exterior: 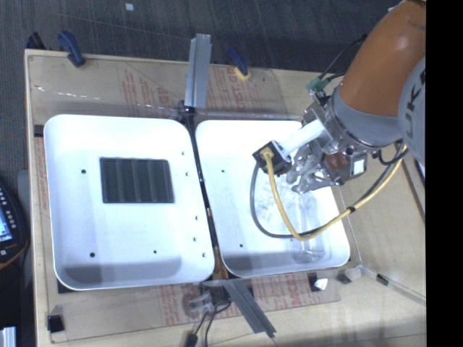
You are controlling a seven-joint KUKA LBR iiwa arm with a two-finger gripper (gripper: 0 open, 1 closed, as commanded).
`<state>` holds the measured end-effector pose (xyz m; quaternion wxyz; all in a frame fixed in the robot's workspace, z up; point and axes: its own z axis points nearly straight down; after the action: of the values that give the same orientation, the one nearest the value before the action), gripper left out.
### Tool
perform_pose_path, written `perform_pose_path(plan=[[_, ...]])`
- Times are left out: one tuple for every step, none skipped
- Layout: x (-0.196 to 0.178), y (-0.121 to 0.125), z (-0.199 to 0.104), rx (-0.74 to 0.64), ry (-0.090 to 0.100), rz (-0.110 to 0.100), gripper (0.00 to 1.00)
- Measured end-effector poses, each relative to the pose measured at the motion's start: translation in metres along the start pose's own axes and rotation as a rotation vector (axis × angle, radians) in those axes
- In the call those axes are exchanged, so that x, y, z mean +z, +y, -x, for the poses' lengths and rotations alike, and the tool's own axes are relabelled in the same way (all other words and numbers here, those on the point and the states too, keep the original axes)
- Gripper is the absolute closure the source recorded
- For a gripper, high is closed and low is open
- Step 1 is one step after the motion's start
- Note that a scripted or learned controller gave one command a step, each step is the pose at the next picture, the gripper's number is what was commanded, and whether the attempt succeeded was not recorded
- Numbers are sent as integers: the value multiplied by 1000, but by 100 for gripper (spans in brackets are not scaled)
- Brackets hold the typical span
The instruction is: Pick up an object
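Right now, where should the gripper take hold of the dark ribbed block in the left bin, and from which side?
Likely from straight above, at the middle of the dark ribbed block, closing across its shorter span onto the long edges. It lies flat in the left bin, away from the walls, so its sides are reachable from the top.

Both bins are plain white, and the left bin (72,194) has a dark grey ribbed rectangle (137,181) in it. The arm (380,71) is orange over grey, with a yellow cable (318,226) and a black one looping beside it. The bench (108,85) is tan with faded red print.
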<state>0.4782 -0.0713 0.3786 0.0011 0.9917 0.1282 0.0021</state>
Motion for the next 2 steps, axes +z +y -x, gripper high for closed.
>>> perform_pose_path(plan=[[63, 35, -4, -62, -8, -6, 100], [24, 66, 19, -377, -3, -3, 100]])
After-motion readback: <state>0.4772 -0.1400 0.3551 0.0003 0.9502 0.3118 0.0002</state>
